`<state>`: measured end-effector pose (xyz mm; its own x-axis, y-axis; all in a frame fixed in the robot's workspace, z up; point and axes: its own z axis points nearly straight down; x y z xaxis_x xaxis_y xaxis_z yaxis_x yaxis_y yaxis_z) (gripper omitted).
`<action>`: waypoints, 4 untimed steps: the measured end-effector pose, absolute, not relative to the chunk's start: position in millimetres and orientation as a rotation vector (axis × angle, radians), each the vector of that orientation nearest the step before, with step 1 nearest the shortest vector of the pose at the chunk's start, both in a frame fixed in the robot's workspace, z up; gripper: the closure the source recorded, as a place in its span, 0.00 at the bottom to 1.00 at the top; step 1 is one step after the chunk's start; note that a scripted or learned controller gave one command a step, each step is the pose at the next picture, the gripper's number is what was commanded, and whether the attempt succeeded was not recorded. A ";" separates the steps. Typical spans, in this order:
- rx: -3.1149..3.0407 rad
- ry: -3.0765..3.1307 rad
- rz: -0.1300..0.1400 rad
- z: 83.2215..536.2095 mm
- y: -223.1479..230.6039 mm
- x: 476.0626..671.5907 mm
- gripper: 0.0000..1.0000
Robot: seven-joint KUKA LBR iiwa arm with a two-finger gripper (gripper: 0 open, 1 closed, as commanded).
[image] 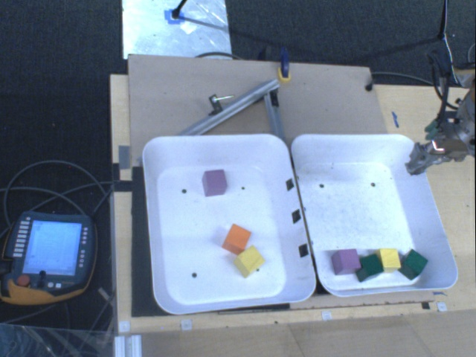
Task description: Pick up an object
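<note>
At the far left of my feed the teach pendant [46,257] lies off the bench with its screen lit; I can't read any writing on it, and I see no brand or label on anything else.

The left bin [160,155] holds three small cubes: a purple cube [214,182] alone toward the back, and an orange cube [236,238] touching a yellow cube [250,261] at one corner, nearer the front. Behind the bins a metal bar [230,108] lies at a slant on the brown board.

The right bin [428,199] has its load bunched along the front wall: a purple block [345,260], then a dark green block [368,267], a yellow block [390,258] and a second green block [413,263], all touching or nearly so.

The gripper [418,162] hangs over the right bin's back right rim, well apart from every block. It is too small and blurred for me to tell whether the jaws are together or apart.

These look like light, rigid blocks with flat, matte faces, so I'd expect them to take a firm squeeze without slipping or crushing. I judge the lone purple cube the easiest target: clear on all sides, so I'd close on two opposite faces. The row in the right bin is nearer but crowded, leaving little finger room between neighbours and the wall.
</note>
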<state>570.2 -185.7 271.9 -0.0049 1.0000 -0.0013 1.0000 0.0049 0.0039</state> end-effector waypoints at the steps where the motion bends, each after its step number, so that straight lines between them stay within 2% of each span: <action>1: 2.209 2.231 0.004 274.3 -139.6 580.3 1.00; 2: 2.209 2.234 0.003 257.9 -82.9 585.3 1.00; 4: 2.209 2.233 0.005 262.4 26.6 605.6 1.00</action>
